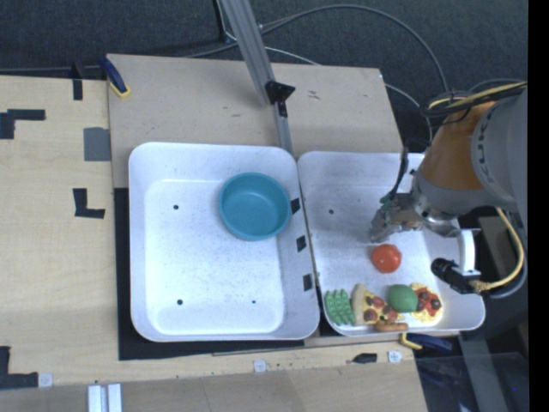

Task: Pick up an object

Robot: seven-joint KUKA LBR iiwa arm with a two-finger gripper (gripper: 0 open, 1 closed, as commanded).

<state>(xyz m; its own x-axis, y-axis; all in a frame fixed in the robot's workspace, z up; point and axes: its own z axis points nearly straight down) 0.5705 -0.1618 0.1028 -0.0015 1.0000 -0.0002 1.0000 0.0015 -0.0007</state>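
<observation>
My gripper (383,227) hangs low over the right bin (343,196), near its middle right. A red tomato-like ball (387,257) lies just below the gripper, apart from it. Along the bin's front edge sit a green ridged piece (338,304), a pizza slice toy (371,307), a green round toy (401,297) and a yellow-red piece (429,302). A blue bowl (255,205) rests in the left bin (171,256) at its upper right. Nothing shows between the gripper's fingers.
The grey arm with its orange band (455,157) comes in from the right over the right bin's edge. A slanted metal pole (253,50) ends above the gap between the bins. Cables loop at the top right.
</observation>
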